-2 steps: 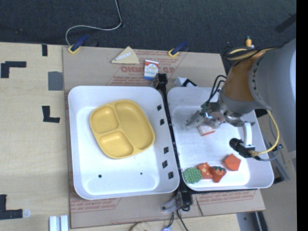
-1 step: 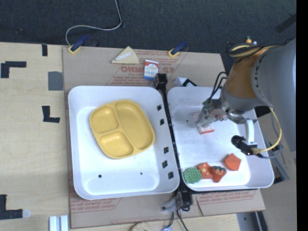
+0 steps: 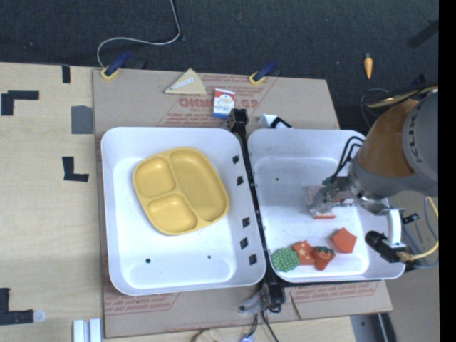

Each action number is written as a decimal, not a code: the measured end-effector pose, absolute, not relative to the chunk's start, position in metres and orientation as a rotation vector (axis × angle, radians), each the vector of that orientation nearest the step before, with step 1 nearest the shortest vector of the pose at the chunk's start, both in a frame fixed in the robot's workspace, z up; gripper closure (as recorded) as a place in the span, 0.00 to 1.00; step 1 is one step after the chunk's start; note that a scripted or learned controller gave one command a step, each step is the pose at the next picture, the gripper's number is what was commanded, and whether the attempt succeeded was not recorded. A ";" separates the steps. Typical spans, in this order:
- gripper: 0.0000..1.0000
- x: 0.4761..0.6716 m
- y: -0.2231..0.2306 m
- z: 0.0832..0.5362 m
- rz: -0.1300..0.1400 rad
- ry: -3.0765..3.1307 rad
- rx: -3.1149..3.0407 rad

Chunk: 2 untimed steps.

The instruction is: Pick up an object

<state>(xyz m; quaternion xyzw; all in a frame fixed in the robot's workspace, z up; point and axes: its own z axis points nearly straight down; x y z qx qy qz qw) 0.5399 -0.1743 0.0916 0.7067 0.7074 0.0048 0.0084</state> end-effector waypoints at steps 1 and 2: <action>1.00 0.525 -0.193 0.151 -0.001 2.221 2.221; 1.00 0.536 -0.146 0.106 -0.002 2.226 2.222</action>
